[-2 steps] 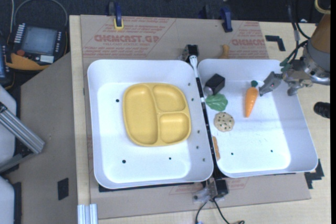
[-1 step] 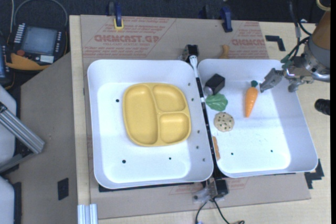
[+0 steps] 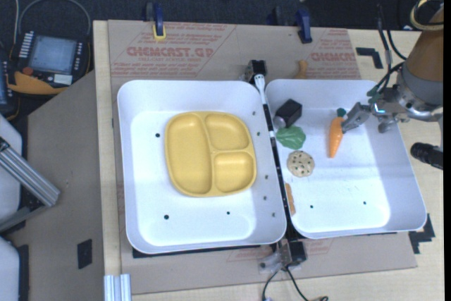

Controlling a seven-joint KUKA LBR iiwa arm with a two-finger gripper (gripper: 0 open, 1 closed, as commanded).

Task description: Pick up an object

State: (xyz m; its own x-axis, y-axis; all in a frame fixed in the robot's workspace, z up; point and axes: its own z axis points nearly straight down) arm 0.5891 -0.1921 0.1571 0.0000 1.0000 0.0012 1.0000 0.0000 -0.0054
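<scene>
Orange plastic toy carrot w/ green top [image 3: 335,137]: lies in right-hand shallow white bin [image 3: 394,211], upper middle, flat on bin floor. Long axis runs near-vertical in camera view, green top at far end, pointed tip toward near edge, slight lean. Sits just left of grey two-finger end effector [image 3: 372,116], which hangs over bin's upper right, by far rim. One finger reaches toward carrot's green top, very near, contact unclear. Fingers look spread, nothing pinched btwn them. Carrot = closest thing to end effector; round tan toy cookie w/ dark chips [image 3: 301,164], green leafy toy piece [image 3: 290,135] and small black block [image 3: 288,111] all farther left, near bin's left wall. Judgement: next move needs short shift left and toward near edge, plus drop, w/ fingers closing across carrot's narrow width.
</scene>
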